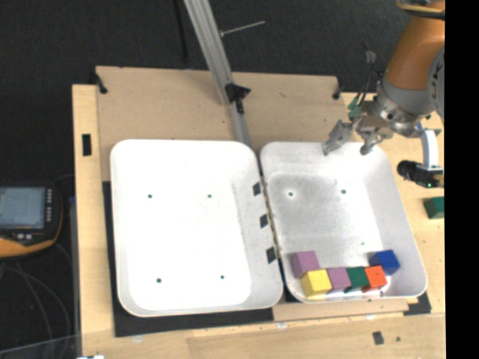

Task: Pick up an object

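In the camera view, two shallow white bins are seen side by side on the bench: the left bin (127,223) and the right bin (374,178). The gripper (350,140) is held above the far rim of the right bin, at about one o'clock from that bin's middle, with the orange-banded arm (419,43) rising behind it toward the upper right. The two fingers (334,139) are spread apart and released, and nothing is seen between them. The task's candidates are gathered in the right bin's near corner, at about five o'clock from its middle: a purple cube (304,262), a yellow cube (316,281), a mauve cube (338,277), a green cube (356,277), an orange cube (375,276) and a blue cube (385,259), packed touching or just beside one another. The gripper is well apart from this cluster. The step in hand is judged to be the approach, with no grasp yet begun. For the next move, travel toward six o'clock and a descent over one cube would be required; the purple or blue cube, at the cluster's edge, is judged the easier choice, since finger room among the tightly packed neighbours appears scarce.
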You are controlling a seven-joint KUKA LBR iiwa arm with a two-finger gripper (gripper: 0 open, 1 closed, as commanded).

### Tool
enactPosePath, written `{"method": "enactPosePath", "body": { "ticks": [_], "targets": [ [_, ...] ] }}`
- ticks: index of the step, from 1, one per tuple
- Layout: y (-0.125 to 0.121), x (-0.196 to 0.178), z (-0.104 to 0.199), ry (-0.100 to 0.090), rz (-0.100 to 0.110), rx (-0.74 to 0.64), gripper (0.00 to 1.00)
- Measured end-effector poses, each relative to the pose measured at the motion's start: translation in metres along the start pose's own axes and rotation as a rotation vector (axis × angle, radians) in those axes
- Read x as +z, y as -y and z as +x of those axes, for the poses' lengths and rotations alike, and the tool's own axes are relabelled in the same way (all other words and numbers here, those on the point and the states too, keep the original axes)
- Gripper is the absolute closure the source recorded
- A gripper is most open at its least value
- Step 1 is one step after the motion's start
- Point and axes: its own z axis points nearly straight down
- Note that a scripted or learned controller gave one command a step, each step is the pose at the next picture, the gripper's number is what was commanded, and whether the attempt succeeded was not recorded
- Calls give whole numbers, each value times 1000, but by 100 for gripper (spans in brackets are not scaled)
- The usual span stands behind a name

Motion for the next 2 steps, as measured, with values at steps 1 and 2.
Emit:
{"method": "enactPosePath", "body": {
  "ticks": [1,2],
  "targets": [
    [11,80,93,-5,4,2,0],
    [9,64,87,-2,-6,10,100]
  ]
}}
